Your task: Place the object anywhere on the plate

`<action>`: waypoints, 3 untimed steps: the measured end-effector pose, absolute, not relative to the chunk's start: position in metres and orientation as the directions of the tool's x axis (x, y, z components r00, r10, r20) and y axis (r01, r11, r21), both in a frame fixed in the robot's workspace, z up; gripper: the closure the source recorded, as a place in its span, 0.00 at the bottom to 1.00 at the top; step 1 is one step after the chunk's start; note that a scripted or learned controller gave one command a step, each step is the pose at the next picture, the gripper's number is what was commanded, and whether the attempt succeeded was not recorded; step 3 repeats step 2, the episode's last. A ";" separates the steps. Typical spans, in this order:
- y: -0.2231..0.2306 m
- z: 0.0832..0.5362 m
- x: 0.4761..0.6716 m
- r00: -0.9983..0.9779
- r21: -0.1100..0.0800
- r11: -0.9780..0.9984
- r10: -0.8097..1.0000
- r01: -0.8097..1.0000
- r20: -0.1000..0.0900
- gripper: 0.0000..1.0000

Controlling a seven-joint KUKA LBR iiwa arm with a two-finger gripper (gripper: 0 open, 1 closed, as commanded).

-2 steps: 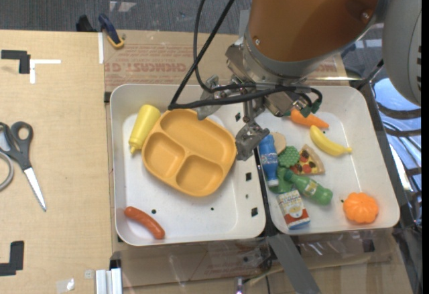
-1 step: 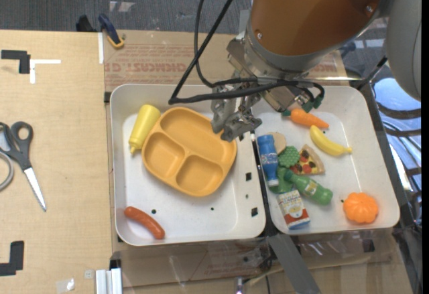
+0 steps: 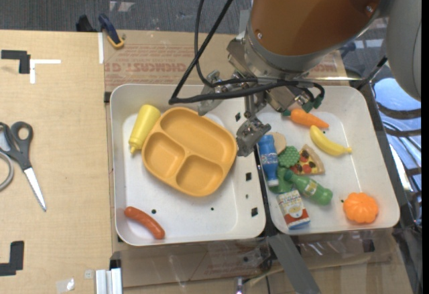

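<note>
A yellow plate (image 3: 190, 150) with three compartments lies tilted in the left bin (image 3: 201, 213), with nothing on it. My gripper (image 3: 251, 137) hangs over the divider between the bins, just off the plate's right rim and just above a blue bottle (image 3: 269, 159) in the right bin (image 3: 355, 115). I see no object in the gripper. A yellow mustard bottle (image 3: 143, 126) leans against the plate's left edge. A red sausage (image 3: 144, 222) lies in the left bin's front corner.
The right bin holds a carrot (image 3: 309, 118), a banana (image 3: 328, 143), a pizza slice (image 3: 309, 162), a green bottle (image 3: 308, 187), a juice carton (image 3: 293, 210) and an orange fruit (image 3: 360, 208). Scissors (image 3: 23, 159) lie on the bench at left.
</note>
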State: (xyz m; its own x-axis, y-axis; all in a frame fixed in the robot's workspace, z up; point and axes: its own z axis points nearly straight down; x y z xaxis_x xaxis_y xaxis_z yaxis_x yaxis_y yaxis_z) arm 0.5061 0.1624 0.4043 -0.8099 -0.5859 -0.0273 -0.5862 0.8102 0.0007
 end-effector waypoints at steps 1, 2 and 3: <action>0.163 0.414 0.508 -0.811 0.001 0.812 -0.584 -0.584 -0.032 1.00; 0.163 0.414 0.508 -0.811 0.001 0.812 -0.584 -0.584 -0.032 0.00; 0.163 0.414 0.508 -0.811 0.001 0.812 -0.584 -0.584 -0.032 0.00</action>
